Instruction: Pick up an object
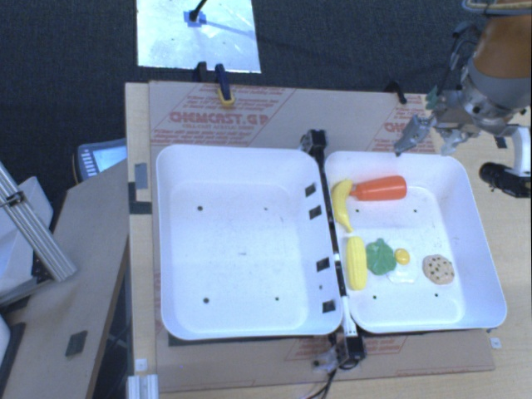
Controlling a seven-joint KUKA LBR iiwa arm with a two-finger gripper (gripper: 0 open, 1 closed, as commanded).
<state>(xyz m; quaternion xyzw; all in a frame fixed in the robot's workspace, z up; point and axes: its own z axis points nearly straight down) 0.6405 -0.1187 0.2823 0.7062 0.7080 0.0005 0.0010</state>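
- Above the far rim of the right bin (478,223), the claw (431,136) hangs with its two fingers spread apart and nothing between them; the arm (499,48) over it is grey metal with a glossy orange band.
- Below the claw and slightly to its left, an orange carrot-shaped toy (381,188) lies crosswise, smooth and plastic-looking, its end touching a curved yellow banana (342,203).
- Further below the claw, a yellow corn cob (356,262) lies along the bin's left wall, beside a bumpy green leafy piece (381,257).
- Just right of the green piece sits a flat white fried egg (401,266) with a yellow yolk, and near that a round tan cookie (438,269) with dark specks.
- Well to the left of the claw, the left bin (166,248) is a shallow white tray with rounded corners and a few small dark holes.
- Both bins rest on a brown board (274,110) printed in red; the left print reads roughly "CHEMCAST", the rest is too small to tell.
- Far to the claw's upper left, a shiny square sheet (199,23) lies on dark carpet.
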